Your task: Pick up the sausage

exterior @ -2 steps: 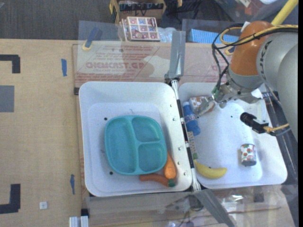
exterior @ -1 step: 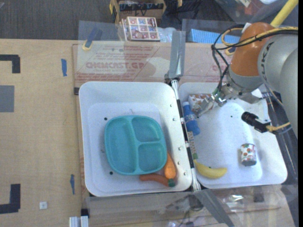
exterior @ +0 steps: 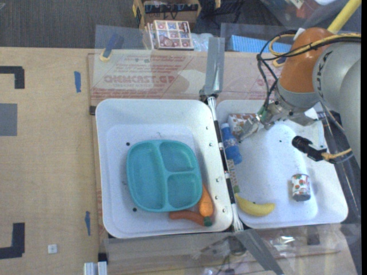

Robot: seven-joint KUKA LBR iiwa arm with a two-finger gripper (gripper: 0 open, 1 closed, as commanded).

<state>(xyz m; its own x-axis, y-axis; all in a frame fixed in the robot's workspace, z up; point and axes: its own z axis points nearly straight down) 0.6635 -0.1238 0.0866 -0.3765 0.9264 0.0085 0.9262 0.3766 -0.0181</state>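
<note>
Arm [exterior: 321,67] reaches in from the right, wrist bent low over the right bin's [exterior: 330,213] far-left corner, gripper [exterior: 252,128] beside a blue bottle [exterior: 230,145], finger state unreadable; sausage [exterior: 186,216] lies in left bin [exterior: 109,153], below the teal plate [exterior: 163,176].

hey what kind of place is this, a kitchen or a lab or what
Likely a robot lab, not a kitchen: a grey arm reaches over two white bins of toy food, such as a banana, with cardboard boxes on the floor behind.
</note>
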